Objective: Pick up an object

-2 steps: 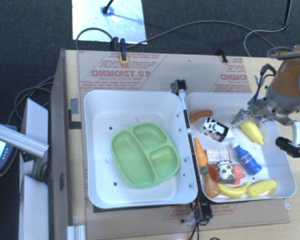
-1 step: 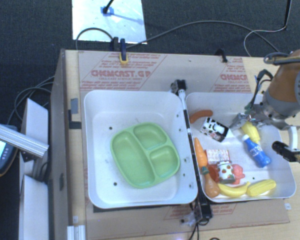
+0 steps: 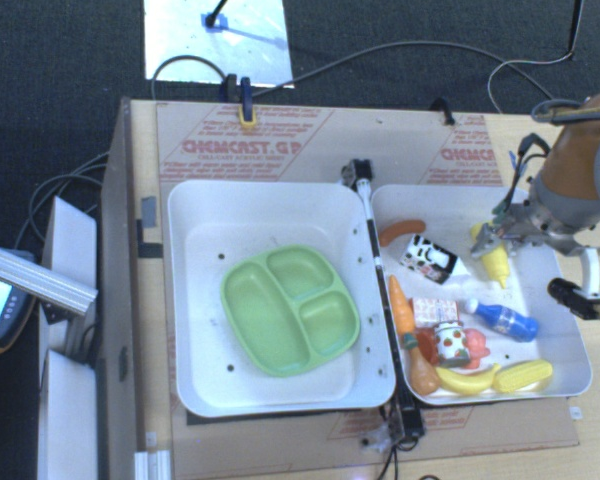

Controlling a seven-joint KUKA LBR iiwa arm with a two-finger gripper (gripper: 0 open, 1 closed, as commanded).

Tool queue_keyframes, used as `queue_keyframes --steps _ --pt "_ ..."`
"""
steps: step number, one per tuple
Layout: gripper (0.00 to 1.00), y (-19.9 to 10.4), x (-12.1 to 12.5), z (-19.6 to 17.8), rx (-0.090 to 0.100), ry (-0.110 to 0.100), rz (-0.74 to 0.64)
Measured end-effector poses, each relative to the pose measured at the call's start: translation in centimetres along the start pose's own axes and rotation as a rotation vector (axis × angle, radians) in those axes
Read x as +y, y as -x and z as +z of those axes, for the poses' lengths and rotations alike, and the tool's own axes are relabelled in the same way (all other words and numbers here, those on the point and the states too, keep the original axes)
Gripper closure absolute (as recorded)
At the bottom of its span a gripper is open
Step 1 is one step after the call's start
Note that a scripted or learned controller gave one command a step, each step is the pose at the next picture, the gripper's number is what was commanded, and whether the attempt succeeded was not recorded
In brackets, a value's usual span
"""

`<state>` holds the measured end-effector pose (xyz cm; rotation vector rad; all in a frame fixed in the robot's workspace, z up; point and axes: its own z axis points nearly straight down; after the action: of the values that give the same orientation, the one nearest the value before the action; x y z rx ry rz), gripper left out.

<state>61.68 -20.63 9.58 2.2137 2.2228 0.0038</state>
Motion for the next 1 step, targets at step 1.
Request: queue_keyframes --steps 1 --pt "1.00 -6.16 3.90 1.12 0.003 -0.026 0.004"
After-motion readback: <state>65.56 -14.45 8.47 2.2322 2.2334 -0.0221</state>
